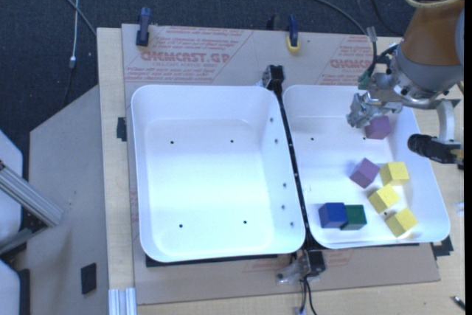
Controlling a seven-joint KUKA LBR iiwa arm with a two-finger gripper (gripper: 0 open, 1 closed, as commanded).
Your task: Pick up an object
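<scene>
Two white bins sit edge to edge; the right bin (324, 229) carries seven blocks. The gripper (363, 114) hangs near its far rim, touching a purple block (378, 128). Jaws' state: cannot tell.

We see the gripper (366, 113) above the right bin (324, 181); a purple block (378, 128) sits just beside its fingers

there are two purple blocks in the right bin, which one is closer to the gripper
The upper purple block, directly below the gripper. The other purple block sits lower in the bin, beside the yellow blocks.
</scene>
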